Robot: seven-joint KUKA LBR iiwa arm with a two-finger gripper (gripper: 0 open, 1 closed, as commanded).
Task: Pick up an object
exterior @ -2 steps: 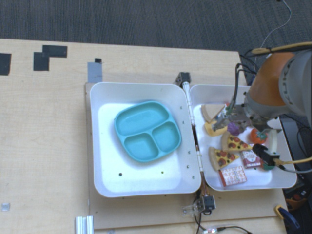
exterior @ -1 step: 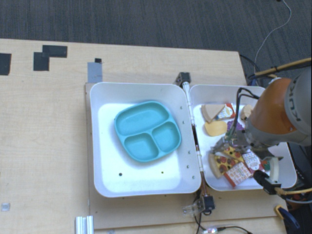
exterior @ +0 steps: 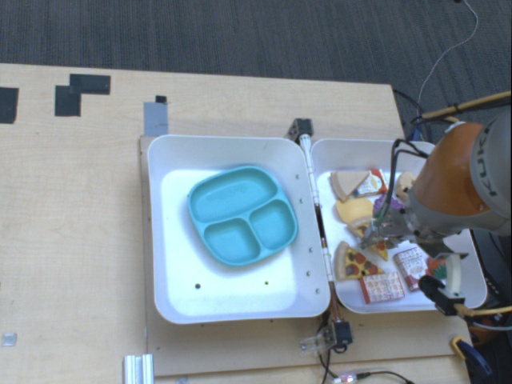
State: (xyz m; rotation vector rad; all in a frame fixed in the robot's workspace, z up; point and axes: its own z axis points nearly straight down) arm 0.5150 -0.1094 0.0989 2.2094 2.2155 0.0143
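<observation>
The right bin (exterior: 342, 296) holds several small toy food items: a pizza slice (exterior: 353, 262), a yellow piece (exterior: 355, 210), a tan wedge (exterior: 347, 184), a red-and-white packet (exterior: 384, 288) and another packet (exterior: 410, 262). My gripper (exterior: 376, 234) is down in this bin, among the items just right of the yellow piece and above the pizza slice. The arm's orange band (exterior: 448, 174) and grey wrist cover the bin's right part. The fingertips are lost in the clutter.
The left bin (exterior: 232, 294) holds a blue three-compartment plate (exterior: 242, 214). A metal divider (exterior: 314, 206) runs between the bins. Cables lie by the front edge (exterior: 336, 338) and at the right (exterior: 436, 66). Bare wooden bench stretches to the left (exterior: 72, 214).
</observation>
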